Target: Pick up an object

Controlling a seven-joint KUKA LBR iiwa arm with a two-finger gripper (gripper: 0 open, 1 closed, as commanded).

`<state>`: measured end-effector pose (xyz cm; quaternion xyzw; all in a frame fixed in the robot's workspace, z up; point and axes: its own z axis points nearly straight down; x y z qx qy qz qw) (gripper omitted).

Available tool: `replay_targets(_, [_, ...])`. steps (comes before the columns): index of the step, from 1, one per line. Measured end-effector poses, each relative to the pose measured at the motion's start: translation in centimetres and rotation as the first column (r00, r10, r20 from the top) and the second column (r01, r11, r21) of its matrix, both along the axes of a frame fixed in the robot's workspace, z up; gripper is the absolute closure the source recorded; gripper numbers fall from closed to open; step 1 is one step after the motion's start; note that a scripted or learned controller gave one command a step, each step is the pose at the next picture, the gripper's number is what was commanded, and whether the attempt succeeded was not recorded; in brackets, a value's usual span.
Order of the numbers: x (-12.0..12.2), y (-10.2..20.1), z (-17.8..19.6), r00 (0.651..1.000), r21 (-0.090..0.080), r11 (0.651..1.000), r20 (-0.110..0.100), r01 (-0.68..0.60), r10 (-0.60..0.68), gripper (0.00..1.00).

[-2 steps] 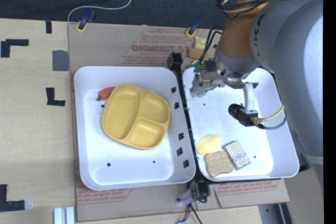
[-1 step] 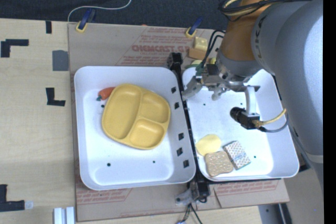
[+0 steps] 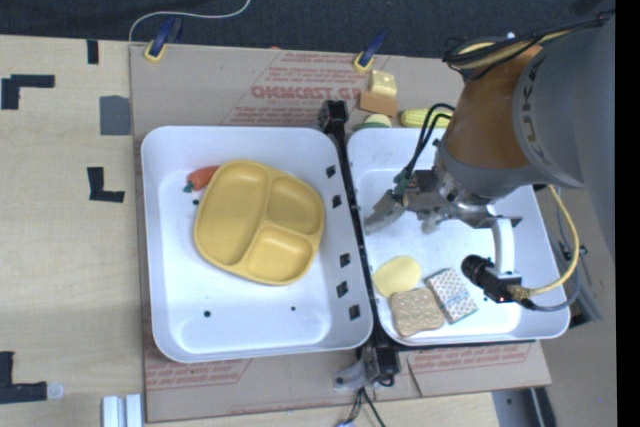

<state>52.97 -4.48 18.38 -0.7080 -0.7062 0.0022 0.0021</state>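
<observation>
My gripper (image 3: 407, 218) hangs over the middle of the right bin (image 3: 530, 320), its two grey fingers spread apart with only white bin floor between them, so it is open and holds nothing. Just below it lie a pale yellow round piece (image 3: 397, 273), a tan cracker-like slab (image 3: 416, 311) and a small blue-and-white packet (image 3: 452, 295). The left bin (image 3: 170, 315) holds a yellow divided plate (image 3: 260, 221), with a small orange item (image 3: 201, 177) peeking out at the plate's upper left.
The grey and orange arm (image 3: 510, 115) covers the right bin's upper right part. Beyond the bins, on the cardboard, sit a tan block (image 3: 379, 93), a light green piece (image 3: 376, 122) and a yellow piece (image 3: 413, 118). A black divider (image 3: 345, 215) separates the bins.
</observation>
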Motion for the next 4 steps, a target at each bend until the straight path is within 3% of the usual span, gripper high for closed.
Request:
replay_targets(1, [6.7,-6.3,-2.9,1.000,-0.003,1.000,0.005,0.000,0.000,0.00])
replay_targets(2, [12.0,-5.4,-8.4,1.000,0.000,1.000,0.002,-0.006,0.006,0.00])
replay_targets(3, [12.1,-5.5,-10.0,1.000,-0.002,1.000,0.004,-0.004,0.004,0.00])
replay_targets(4, [13.9,-5.3,-9.4,1.000,0.000,1.000,0.007,-0.005,0.005,0.00])
